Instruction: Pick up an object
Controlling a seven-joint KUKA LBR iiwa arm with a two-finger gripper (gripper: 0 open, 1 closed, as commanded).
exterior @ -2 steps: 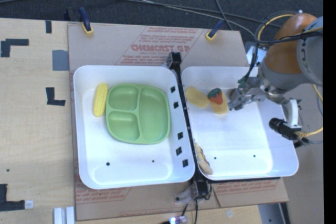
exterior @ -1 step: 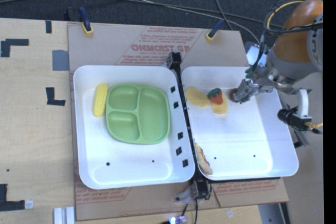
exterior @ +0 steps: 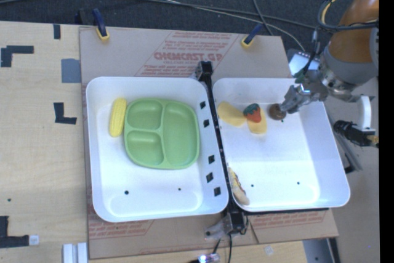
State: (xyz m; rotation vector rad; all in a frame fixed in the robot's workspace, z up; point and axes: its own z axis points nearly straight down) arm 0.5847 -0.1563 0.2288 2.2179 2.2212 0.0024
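The right bin (exterior: 308,157) holds a pale yellow piece (exterior: 230,114), a red toy with a green top (exterior: 251,110) resting on another yellow piece (exterior: 259,125), and a small brown round object (exterior: 277,112). My gripper (exterior: 289,101) comes in from the right and hangs low over the bin's far side. Its tip is right beside the brown object, touching it or nearly so. A small tan and white item (exterior: 237,189) lies against the right bin's left wall near the front.
The left bin (exterior: 98,151) carries a green divided plate (exterior: 162,133) and a yellow corn cob (exterior: 117,117) to its left. A black divider strip (exterior: 211,132) runs between the bins. Cables trail over the dark floor behind the bench.
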